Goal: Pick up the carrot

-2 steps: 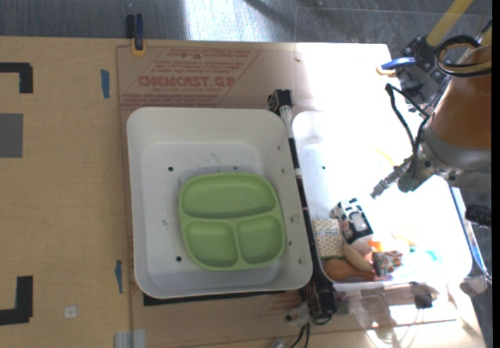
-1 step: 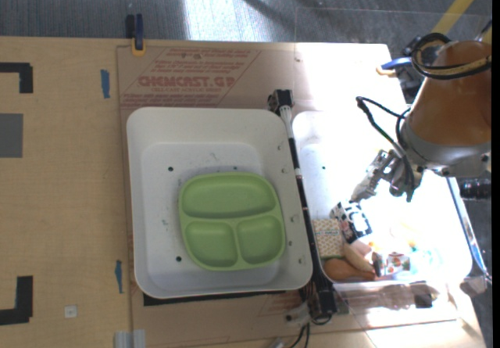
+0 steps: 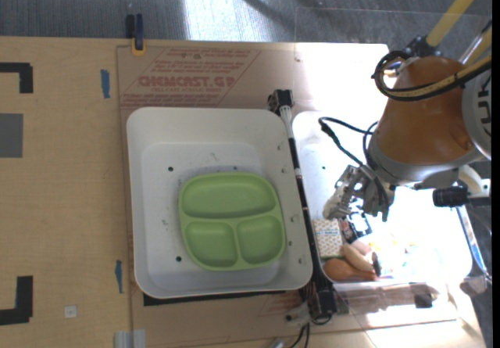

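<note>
Your arm (image 3: 426, 116) comes in from the upper right, orange band over the right bin (image 3: 312, 152). That bin is badly washed out by glare, so details there are poor. The gripper (image 3: 348, 202) hangs at center-right of the frame, over the right bin's left part, near the divider btwn the two bins. You can't tell from this angle whether its fingers are spread or pressed together; nothing visible is pinched btwn them.

Carrot (image 3: 341, 268): prob. the orange, rounded piece at lower right of center, lying in the right bin's lower-left corner, below the gripper and apart from it. A pale tan item (image 3: 361, 253) lies touching it on its upper right side. Just above, a small packet w/ speckled print (image 3: 328, 238) sits against the bin's left wall.

Left bin (image 3: 148, 182) fills the frame's center-left. In it lies a green tray (image 3: 231, 220) w/ three compartments, one long at top, two smaller below, sitting flat in the bin's lower-middle area.

Both bins rest on a brown board (image 3: 70, 182). Black cables (image 3: 348, 139) loop from the arm down toward the gripper.
</note>
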